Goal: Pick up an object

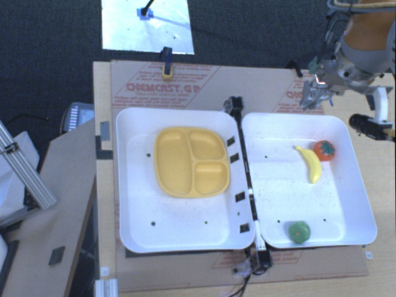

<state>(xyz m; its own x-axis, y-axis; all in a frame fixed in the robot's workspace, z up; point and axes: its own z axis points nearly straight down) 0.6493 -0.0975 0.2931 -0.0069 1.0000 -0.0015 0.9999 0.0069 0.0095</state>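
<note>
Bench (185, 82) (cardboard-topped) bears two white bins side by side: left bin (133, 184), right bin (352, 184).

Robotics lab: KUKA arm (365, 26), bench w/ white bins (136, 228), toy fruit.

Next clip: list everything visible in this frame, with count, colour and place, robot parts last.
bins: 2, white, side by side on the bench
plate: 1, yellow, three compartments, in the left bin
banana: 1, yellow, right bin, far side
tomato: 1, red, right bin, touching the banana
green fruit: 1, green, right bin, near edge
clamp: 1, yellow and dark, far edge of the bench
arm: 1, grey and orange, upper right
claw: 1, grey, above the right bin's far rim
</note>
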